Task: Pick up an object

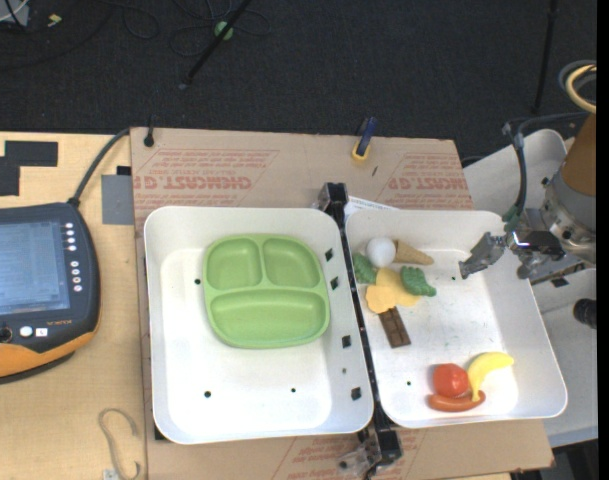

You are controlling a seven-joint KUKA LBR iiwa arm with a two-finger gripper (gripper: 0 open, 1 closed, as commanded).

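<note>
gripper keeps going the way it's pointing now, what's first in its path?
Probably the ice cream cone toy: the gripper points left across the right bin, and that toy lies nearest in line. Height is unclear, so it might pass above.

A: What is in the left bin (174, 388)?

B: A divided plate (265, 291), in its far half.

A: And in the right bin (534, 368)?

B: Near its left wall lie a toy ice cream cone (399, 253), toy broccoli (418, 282) and a chocolate bar (394, 326). At the near right are a toy tomato (449, 379) and a toy banana (487, 367), touching. The gripper (489, 251) is over the far right part.

A: Left of the bins?

B: A teach pendant (32, 288).
</note>
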